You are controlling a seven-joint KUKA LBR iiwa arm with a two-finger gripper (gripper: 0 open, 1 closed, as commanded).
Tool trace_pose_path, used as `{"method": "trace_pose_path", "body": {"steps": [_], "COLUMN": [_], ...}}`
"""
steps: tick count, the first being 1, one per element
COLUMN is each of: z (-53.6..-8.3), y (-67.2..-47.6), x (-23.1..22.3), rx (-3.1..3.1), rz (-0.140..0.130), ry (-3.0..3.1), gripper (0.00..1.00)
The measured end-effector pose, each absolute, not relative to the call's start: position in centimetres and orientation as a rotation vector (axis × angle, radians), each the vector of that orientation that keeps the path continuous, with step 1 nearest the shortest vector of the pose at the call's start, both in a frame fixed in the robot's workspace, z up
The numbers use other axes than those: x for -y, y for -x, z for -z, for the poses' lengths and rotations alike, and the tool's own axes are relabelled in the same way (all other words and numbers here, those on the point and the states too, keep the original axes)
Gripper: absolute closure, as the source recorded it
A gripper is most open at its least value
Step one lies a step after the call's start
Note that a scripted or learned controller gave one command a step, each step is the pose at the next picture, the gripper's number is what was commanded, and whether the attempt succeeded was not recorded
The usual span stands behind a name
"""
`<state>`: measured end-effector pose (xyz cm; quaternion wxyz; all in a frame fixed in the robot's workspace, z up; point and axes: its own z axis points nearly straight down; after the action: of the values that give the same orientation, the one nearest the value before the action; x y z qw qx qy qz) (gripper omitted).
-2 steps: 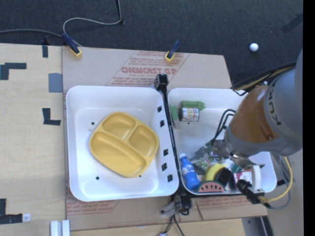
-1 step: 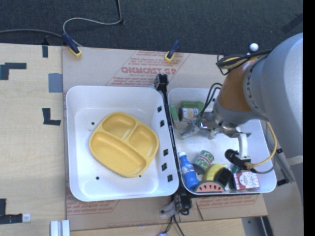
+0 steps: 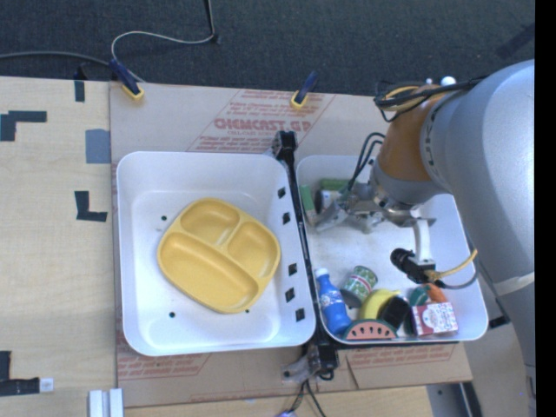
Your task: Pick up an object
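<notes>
My gripper (image 3: 347, 222) is low in the right bin (image 3: 452, 211), near its upper left corner, and stands open over bare bin floor with nothing between its fingers. Just beyond it, against the bin's back wall, lies a green object (image 3: 331, 185), partly hidden by the wrist. Along the front of the bin lie a blue bottle (image 3: 331, 303), a green can (image 3: 360, 281), a yellow item (image 3: 379, 303), a watermelon-slice toy (image 3: 372, 330) and a red box (image 3: 434, 319). All of these are apart from the gripper.
The left bin (image 3: 139, 259) holds a yellow divided plate (image 3: 219, 254). A black divider (image 3: 295, 233) runs between the bins. The grey arm (image 3: 486, 146) with its orange band covers the right bin's far right side, and a black cable fitting (image 3: 410, 264) hangs over the bin.
</notes>
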<state>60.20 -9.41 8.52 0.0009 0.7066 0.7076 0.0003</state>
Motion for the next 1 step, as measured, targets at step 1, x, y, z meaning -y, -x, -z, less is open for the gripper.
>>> {"method": "trace_pose_path", "body": {"steps": [1], "z": [-8.53], "y": [-52.58], "x": [10.37], "rx": [-2.220], "rz": [0.002], "ry": [-2.222], "gripper": [0.00]}}
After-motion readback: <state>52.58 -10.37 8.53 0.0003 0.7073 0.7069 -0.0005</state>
